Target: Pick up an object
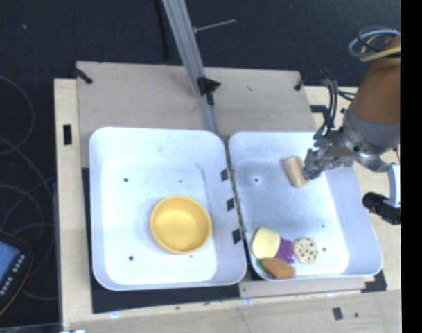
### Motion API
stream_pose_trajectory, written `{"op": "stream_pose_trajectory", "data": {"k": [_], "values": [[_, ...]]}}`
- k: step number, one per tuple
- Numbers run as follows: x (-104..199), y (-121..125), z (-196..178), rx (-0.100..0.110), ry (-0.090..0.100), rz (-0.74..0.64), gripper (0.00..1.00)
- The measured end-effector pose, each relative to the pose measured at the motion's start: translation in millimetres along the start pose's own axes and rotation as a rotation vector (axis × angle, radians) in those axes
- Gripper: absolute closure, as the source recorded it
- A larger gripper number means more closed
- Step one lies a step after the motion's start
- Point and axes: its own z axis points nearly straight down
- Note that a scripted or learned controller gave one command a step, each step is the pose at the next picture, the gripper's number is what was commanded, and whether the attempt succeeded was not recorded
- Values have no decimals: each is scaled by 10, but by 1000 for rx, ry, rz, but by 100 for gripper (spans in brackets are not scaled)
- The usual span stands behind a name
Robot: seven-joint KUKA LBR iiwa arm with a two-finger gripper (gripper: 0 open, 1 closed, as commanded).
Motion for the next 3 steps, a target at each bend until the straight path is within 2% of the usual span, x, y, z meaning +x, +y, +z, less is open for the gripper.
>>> {"op": "stream_pose_trajectory", "data": {"k": [3], "values": [[1358,64,-25,6,3,-4,100]]}}
